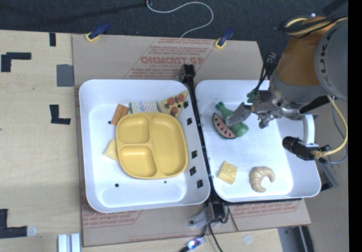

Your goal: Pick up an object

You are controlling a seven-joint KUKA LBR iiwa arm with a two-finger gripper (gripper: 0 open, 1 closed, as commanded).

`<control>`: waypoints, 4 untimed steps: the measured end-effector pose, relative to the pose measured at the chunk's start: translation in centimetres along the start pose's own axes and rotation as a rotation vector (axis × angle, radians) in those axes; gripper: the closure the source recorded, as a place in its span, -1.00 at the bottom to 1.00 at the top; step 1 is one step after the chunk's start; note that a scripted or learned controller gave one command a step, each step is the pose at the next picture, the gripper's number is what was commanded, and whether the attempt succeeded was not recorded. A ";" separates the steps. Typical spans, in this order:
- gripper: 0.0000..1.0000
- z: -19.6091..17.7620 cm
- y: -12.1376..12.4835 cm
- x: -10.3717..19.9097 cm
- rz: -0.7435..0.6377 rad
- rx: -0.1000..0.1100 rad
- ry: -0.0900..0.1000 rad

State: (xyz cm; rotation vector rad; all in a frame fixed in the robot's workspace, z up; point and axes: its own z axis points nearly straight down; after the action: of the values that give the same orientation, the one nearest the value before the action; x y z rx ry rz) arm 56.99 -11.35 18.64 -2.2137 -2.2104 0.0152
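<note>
My gripper (252, 117) hangs over the right bin (300, 188), in its upper middle, and stands open with nothing between its fingers. Its left finger (240, 113) points at a green toy vegetable (233, 120) that lies against a watermelon slice (224, 126). Closer to the front of this bin lie a yellow cheese wedge (228, 172) and a tan croissant (262, 178), both well apart from the gripper.
The left bin (96, 188) holds a yellow divided plate (151, 144). Around the plate are an orange piece (119, 114), a patterned item (143, 107), a pizza slice (175, 102) and a yellow wedge (110, 149). A black divider (195, 132) runs between the bins.
</note>
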 end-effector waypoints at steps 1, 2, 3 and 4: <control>-1.00 -0.8 0.3 0.0 -0.003 -0.014 -0.001; -1.00 3.8 -0.3 0.0 -0.003 -0.010 -0.003; -1.00 8.7 0.3 -0.6 -0.002 -0.009 -0.003; -1.00 10.3 0.3 -0.5 -0.003 -0.014 -0.003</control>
State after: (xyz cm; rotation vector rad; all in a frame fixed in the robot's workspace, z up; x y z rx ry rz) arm 57.09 -11.85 8.37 -2.2187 -2.2225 0.0038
